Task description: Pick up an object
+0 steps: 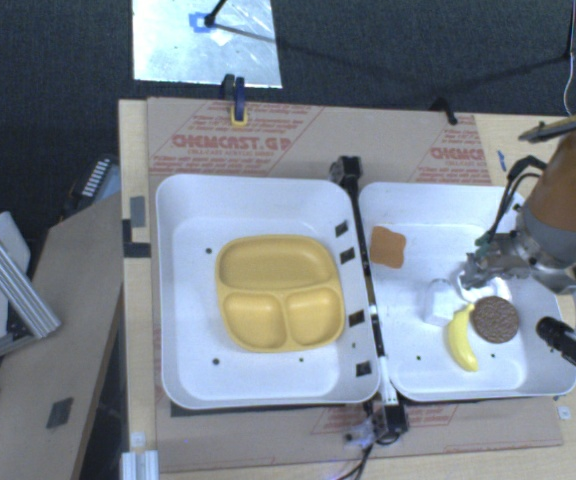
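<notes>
— Brown cookie (494, 320) lies in the right bin (418, 388), touching the banana (460, 340) at its left edge, with a small white piece (438, 302) just beside them. Which one is the target?

— Hard to say; all three are crowded under the gripper (483, 273), which hangs just above the cookie.

— Open or clenched?

— I cannot tell; the wrist hides it from this angle.

— So the risk?

— Crowding, I think. Coming down there, it could strike the cookie's flat top and slide off, or nudge the banana aside and pinch nothing.

— And the orange-brown slice (388, 247)?

— Well apart, near the divider; easier, but not under the claw. The yellow divided tray (273, 293) sits alone in the left bin (188, 368).
</notes>
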`<state>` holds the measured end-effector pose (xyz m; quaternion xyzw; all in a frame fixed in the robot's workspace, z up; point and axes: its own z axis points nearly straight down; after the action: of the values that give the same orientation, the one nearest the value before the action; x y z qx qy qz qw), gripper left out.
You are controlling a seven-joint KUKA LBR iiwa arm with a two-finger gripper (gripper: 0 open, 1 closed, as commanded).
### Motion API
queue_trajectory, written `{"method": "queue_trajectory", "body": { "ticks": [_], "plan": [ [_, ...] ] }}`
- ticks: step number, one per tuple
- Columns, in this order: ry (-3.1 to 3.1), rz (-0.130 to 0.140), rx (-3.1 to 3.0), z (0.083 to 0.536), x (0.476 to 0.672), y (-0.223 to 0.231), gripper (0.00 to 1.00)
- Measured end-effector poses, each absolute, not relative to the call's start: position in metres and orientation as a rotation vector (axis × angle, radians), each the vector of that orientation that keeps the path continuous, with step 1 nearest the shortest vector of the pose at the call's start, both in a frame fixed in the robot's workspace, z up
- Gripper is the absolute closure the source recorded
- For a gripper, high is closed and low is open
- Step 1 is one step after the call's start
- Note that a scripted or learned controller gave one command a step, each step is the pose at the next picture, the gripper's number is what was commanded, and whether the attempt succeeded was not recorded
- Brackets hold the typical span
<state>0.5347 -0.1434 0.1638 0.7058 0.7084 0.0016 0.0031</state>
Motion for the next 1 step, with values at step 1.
{"method": "queue_trajectory", "body": {
  "ticks": [1],
  "plan": [
    [2.222,0.005,2.212,0.2107,0.5441,-0.1460,1.00]
  ]
}}
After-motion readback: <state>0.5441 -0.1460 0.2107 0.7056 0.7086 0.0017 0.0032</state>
